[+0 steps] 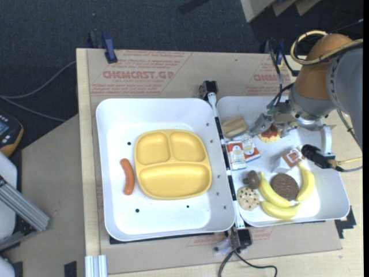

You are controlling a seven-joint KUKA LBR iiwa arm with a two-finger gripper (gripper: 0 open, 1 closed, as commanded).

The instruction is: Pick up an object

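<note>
Nearest us, two bananas (281, 202) curl round a chocolate cookie (284, 186) in the right bin (337, 203) — loose clutter for picking. In the left bin (109, 172) sit a yellow tray (172, 163) and a sausage (128, 176). Farther back, our end effector (271, 122) hangs low over a small red-and-yellow item (268, 134); we cannot tell its state. Beyond the cardboard-topped table (173, 68) — dark carpet.
</note>
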